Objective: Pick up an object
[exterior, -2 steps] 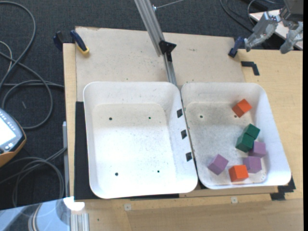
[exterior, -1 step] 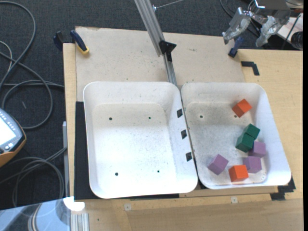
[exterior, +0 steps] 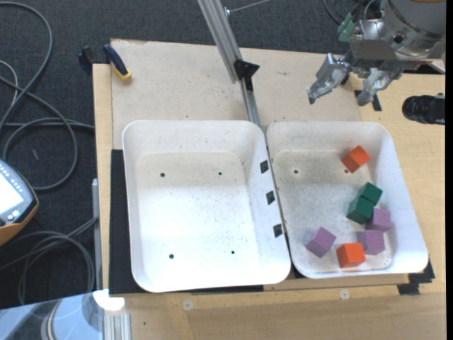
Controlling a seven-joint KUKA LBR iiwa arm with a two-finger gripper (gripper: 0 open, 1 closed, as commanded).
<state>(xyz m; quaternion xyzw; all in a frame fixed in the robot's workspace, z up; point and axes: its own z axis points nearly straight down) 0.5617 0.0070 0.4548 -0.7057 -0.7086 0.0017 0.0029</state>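
Jaws (exterior: 345, 89) spread above right bin (exterior: 403, 190); no legible writing.

A single fixed camera looks down at a slant on the wooden bench (exterior: 184, 83), set high enough to take in both white bins whole: the left bin (exterior: 138, 190) fills the middle of the view, the right bin (exterior: 403, 190) sits toward the right edge. The bench's far side lies toward the top, dark carpet and cables (exterior: 42, 133) border the left, and the arm (exterior: 417, 6) enters at upper right.
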